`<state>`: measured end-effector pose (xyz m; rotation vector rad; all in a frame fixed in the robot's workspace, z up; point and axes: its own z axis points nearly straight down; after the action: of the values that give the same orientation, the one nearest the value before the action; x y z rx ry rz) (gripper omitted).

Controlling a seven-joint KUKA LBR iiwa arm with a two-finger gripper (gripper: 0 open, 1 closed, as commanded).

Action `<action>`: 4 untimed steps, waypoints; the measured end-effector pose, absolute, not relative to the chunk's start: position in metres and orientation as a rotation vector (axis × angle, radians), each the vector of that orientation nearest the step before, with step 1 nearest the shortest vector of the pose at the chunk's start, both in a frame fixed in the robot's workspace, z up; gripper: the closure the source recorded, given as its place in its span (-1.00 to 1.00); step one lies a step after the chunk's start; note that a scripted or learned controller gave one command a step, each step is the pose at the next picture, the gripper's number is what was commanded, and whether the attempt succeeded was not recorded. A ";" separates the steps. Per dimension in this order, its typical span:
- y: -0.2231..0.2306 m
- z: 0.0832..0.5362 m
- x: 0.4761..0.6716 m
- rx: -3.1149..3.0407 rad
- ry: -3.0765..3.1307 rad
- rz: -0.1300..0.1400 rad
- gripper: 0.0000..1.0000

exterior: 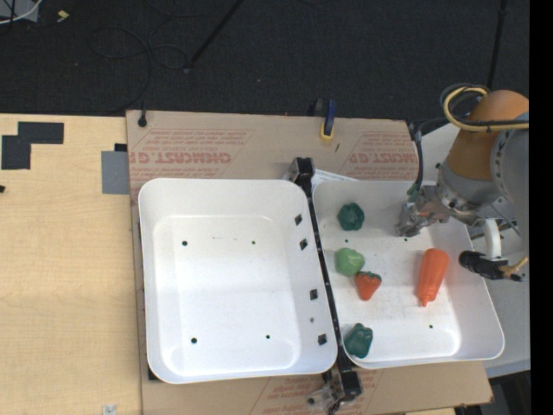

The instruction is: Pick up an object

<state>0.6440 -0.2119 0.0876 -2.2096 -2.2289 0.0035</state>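
The right bin (471, 340) holds several small toys. A dark green piece (350, 216) lies near its back left. A light green piece (348, 260) sits beside a red strawberry-like piece (368, 284) at the left middle. Another dark green piece (359, 340) rests by the front left corner. An orange carrot-shaped toy (430, 275) lies right of centre. My gripper (413, 223) hangs over the back of this bin, up and left of the carrot, with nothing visible in it.
The left bin (155, 232) stands beside the right one, with a black divider strip (318, 275) between them. Both bins rest on a cardboard sheet (216, 145). A blue and yellow clamp (327, 121) grips the cardboard's far edge.
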 end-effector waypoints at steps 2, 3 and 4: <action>-0.192 0.195 0.610 -2.216 -2.212 0.010 1.00; -0.174 0.141 0.611 -2.214 -2.217 0.006 1.00; -0.189 0.115 0.645 -2.217 -2.225 0.002 1.00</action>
<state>0.6447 -0.1891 0.1152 -2.2169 -2.2246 0.0017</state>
